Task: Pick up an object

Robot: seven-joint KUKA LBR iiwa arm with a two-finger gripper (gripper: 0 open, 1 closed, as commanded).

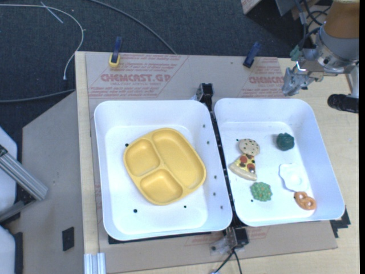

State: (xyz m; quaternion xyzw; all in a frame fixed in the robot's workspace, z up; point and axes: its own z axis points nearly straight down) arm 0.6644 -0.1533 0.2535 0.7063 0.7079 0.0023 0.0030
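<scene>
The right bin (319,131) holds several toy foods. A chocolate-chip cookie (248,146) lies just above a pizza slice (244,167). A dark green lump (285,141) sits toward the bin's far right. Nearer the front are a light green broccoli piece (262,191), a white fried egg (292,177) and an orange pretzel (305,200). My gripper (295,84) hangs above the bench just beyond the right bin's far rim, well apart from all the foods, with nothing seen in it.
In the left bin (108,130) lies a yellow divided plate (164,165). Two blue clamps (116,51) (251,55) stand at the board's far edge. A black clip (204,91) sits where the bins meet. Cables (63,10) run over the dark floor.
</scene>
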